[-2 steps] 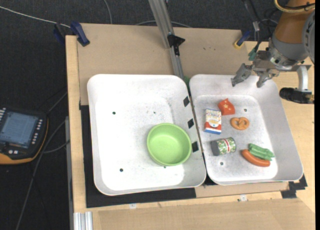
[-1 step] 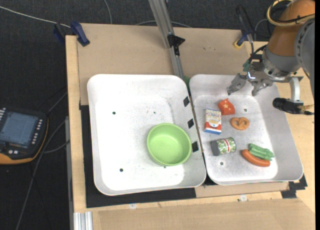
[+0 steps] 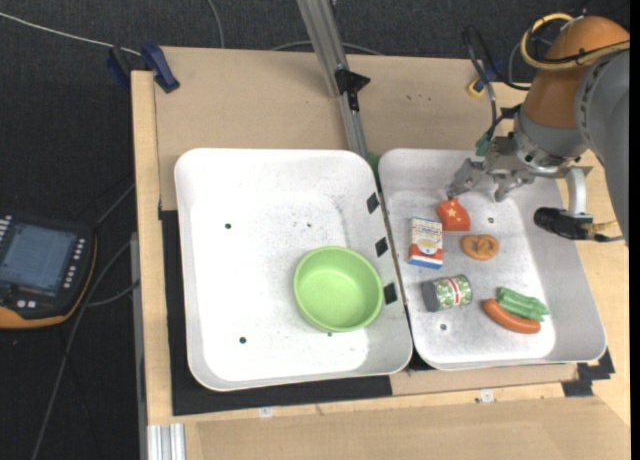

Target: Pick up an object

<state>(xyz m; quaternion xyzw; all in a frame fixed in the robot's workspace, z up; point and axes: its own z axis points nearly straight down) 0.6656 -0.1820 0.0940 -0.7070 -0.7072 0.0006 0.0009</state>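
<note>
- Your claw [image 3: 487, 180] hangs over the far part of the right bin [image 3: 570, 293], reaching in from the right. Its fingers [image 3: 462, 184] are spread apart with nothing between them.
- The arm's orange band [image 3: 575, 53] and grey wrist block your view of the bin's far right corner, and the arm itself is cut off at the picture's edge.
- Just below and left of the claw you find a small red object [image 3: 455, 215]; it lies apart from the fingertips, and its shape is hard to make out.
- Further toward you from the claw sit a small carton [image 3: 426, 243] and a pretzel [image 3: 481, 246], side by side; the carton's print is too small to read.
- Beyond those, nearer the front rim, lies a can [image 3: 447, 293] on its side, its label unreadable.
- To the can's right you see a green piece [image 3: 522, 302] touching an orange-red piece [image 3: 512, 318]; you cannot tell whether one overlaps the other.
- Well to the claw's left, in the left bin [image 3: 210, 198], stands a green bowl [image 3: 338, 289].
- A dark part [image 3: 563, 222] juts beside the wrist, over the bin's right rim; what it is stays unclear.
</note>
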